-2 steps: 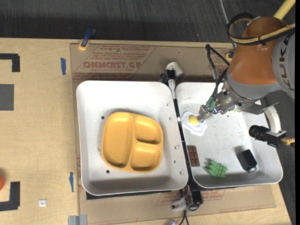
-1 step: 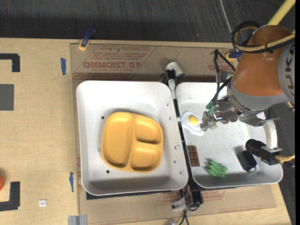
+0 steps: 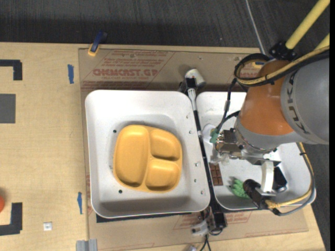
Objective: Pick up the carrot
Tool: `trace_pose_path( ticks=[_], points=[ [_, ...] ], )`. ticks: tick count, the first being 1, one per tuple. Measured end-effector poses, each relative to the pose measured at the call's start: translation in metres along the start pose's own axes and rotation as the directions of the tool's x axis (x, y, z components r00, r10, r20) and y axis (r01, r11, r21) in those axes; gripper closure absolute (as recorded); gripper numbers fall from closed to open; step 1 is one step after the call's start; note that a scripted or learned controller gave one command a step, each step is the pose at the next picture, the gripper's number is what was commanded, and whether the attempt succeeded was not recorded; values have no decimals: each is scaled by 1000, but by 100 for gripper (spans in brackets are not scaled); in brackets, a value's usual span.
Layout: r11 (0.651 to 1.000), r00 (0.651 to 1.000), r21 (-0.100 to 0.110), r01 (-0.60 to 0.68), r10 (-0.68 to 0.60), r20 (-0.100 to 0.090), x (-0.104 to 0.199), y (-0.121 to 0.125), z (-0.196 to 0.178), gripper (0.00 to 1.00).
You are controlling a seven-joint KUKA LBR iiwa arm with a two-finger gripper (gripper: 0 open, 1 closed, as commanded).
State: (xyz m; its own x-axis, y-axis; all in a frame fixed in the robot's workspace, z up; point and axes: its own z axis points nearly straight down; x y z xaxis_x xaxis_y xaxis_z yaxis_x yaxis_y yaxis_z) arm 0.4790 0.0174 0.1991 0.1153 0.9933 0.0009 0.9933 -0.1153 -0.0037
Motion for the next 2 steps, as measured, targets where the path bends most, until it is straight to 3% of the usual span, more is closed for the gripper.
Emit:
trace_pose_path(
  ticks=[1, 2],
  points=[
    [969, 969, -4, -246, 246, 0, -8, 35, 15, 100],
    [966, 966, 1, -258, 258, 0, 23, -2, 15, 100]
  ],
)
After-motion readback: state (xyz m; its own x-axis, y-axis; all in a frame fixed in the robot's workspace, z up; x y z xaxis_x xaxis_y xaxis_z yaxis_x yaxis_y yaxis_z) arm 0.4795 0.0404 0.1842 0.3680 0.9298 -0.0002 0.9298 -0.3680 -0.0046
